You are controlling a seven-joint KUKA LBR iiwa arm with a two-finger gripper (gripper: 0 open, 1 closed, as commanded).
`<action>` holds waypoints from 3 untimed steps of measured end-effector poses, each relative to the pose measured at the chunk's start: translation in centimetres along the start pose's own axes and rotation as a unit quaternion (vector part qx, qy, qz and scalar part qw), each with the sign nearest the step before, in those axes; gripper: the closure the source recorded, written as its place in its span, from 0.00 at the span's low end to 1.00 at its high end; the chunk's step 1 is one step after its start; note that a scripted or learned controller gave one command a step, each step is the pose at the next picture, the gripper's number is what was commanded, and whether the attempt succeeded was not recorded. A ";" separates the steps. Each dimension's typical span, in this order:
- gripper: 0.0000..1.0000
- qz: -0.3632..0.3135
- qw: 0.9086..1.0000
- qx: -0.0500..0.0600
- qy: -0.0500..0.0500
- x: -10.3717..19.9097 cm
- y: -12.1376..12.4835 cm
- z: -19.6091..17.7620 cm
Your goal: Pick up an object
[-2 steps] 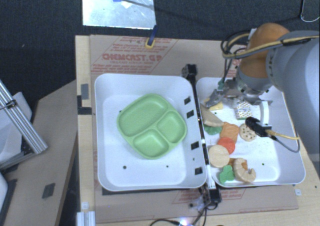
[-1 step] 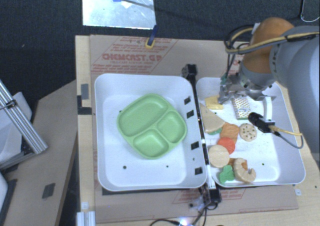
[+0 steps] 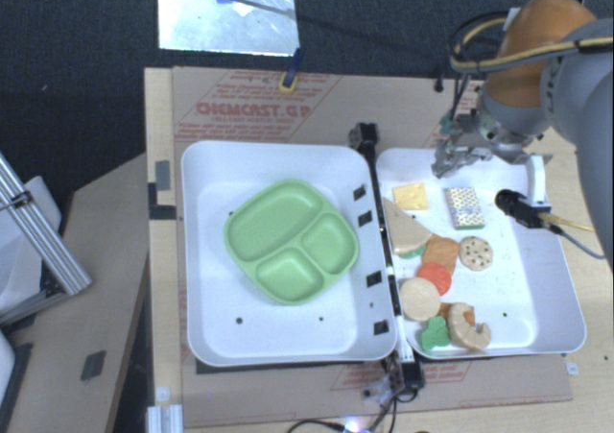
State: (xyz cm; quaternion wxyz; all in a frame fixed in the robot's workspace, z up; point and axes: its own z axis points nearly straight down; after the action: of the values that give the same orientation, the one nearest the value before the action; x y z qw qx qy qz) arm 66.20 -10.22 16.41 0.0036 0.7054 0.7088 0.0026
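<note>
The left bin holds a green tray; the right bin holds toy foods, among them a yellow cheese square. The gripper hangs above its far edge.

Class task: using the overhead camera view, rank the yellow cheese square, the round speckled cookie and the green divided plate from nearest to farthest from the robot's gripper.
1. Yellow cheese square: right bin, just below-left of the gripper.
2. Round speckled cookie: right bin, lower down, mid-bin.
3. Green divided plate: left bin, well across the divider.
</note>
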 end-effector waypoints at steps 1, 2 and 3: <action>1.00 -0.001 1.000 0.000 0.000 0.0 0.3 -5.5; 1.00 -0.002 1.000 0.005 0.001 3.2 -3.1 -5.0; 1.00 -0.002 1.000 0.005 0.002 7.6 -6.9 -4.5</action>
State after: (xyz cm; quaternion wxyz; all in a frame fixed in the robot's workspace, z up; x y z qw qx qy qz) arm 59.18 -2.63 20.81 -0.0014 0.7040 0.7102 0.0000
